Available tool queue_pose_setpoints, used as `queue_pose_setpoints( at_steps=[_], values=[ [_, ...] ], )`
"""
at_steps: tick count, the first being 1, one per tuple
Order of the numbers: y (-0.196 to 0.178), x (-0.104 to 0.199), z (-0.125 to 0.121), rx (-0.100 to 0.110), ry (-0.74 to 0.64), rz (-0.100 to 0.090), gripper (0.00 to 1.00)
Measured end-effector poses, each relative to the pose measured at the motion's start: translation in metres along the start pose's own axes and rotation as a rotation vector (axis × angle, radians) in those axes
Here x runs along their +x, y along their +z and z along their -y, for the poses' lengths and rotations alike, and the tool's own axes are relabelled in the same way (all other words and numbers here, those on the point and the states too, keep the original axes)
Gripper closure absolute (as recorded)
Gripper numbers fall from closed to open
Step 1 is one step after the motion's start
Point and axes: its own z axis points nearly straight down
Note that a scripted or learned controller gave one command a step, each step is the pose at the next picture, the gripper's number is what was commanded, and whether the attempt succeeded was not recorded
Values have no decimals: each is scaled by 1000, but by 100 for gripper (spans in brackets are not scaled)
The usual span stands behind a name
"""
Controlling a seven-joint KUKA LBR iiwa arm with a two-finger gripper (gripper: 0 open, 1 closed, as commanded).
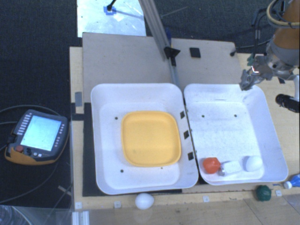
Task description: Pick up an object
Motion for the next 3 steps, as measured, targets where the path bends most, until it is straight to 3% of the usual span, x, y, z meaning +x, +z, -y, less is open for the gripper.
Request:
queue_pose_setpoints(
  at_steps=[3],
  values=[
    [-10, 151, 56, 3, -4, -2, 100]
  ],
)
